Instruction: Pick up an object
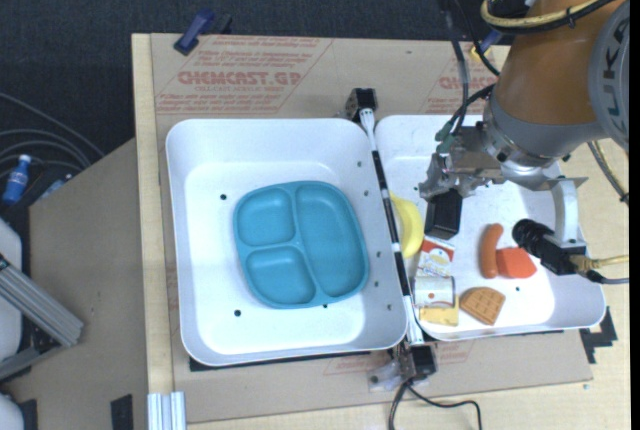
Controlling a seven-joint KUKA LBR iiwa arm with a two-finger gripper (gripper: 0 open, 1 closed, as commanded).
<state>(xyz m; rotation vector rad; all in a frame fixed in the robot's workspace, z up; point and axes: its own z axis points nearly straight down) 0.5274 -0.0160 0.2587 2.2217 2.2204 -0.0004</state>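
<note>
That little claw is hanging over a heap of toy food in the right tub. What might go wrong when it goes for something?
Three likely snags. The gripper hangs between the banana and the small carton, so it may nudge one while closing on the other. The banana lies against the wall of the right bin, leaving little room for a finger. The carton, cracker and cheese slice lie bunched together, so a grab might shove them about.
</note>
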